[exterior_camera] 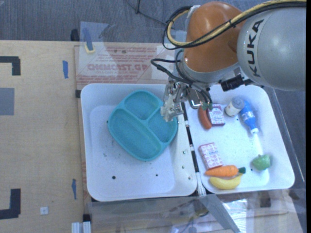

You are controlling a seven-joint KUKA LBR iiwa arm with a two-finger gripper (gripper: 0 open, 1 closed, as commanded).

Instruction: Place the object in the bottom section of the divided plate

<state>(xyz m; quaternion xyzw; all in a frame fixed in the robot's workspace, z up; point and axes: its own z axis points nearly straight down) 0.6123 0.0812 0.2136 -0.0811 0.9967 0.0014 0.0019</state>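
The grey KUKA arm with the orange band (214, 33) reached in from the right, and its two-finger metal gripper (170, 111) hung over the right edge of the teal divided plastic plate (142, 125). Whether the pincer was released or clenched could not be told, and no object could be made out in it.

The plate lay in the left shallow white bin (102, 178), tilted, with three sections; the gripper sat above its right-hand section, near the wall between the bins. No object was seen lying in any plate section.

The right shallow white bin (282, 144) held the loose things:
- a red sausage-shaped toy (204, 118) just right of the gripper, touching a small pink-and-white carton (216, 114)
- a blue-and-white plastic bottle (249, 117), with a small grey-capped white item (235, 106) beside it
- a second pink-and-white checked packet (210, 155) near the bin's middle
- an orange toy carrot (224, 171) just above a yellow toy banana (224, 182), the two touching
- a green round toy (261, 162) near the lower right wall

Which of these was the task's object could not be told. Both bins rested on a pale wooden bench (39, 144).
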